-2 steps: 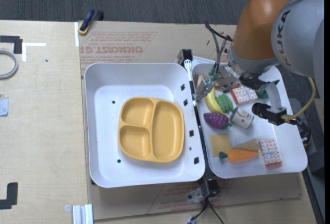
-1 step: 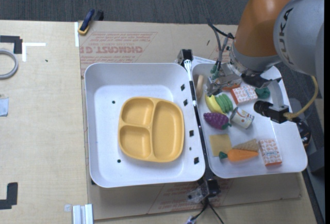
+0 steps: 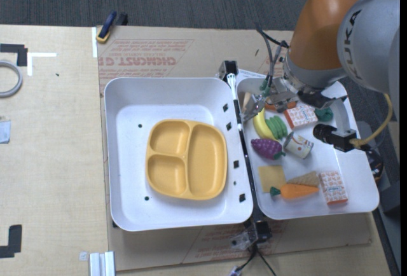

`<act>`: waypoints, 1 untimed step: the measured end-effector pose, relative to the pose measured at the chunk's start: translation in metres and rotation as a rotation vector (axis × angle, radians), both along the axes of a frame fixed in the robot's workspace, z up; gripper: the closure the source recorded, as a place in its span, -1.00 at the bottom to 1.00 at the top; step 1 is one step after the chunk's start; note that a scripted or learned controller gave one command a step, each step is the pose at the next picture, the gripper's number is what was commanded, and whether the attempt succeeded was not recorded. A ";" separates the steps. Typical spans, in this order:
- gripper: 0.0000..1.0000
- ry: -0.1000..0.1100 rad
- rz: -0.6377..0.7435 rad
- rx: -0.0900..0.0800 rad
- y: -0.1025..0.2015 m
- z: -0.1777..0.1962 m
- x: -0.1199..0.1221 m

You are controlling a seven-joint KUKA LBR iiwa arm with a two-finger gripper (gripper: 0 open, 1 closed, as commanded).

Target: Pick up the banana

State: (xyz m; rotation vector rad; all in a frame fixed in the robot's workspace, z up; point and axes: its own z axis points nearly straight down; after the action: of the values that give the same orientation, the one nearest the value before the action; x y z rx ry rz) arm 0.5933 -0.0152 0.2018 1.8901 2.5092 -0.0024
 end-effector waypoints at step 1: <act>-1.00 -0.002 0.254 0.001 0.002 -0.009 0.015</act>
State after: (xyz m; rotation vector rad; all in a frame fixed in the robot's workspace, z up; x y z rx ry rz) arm 0.6081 -0.0131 0.1923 1.5564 2.7271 0.0001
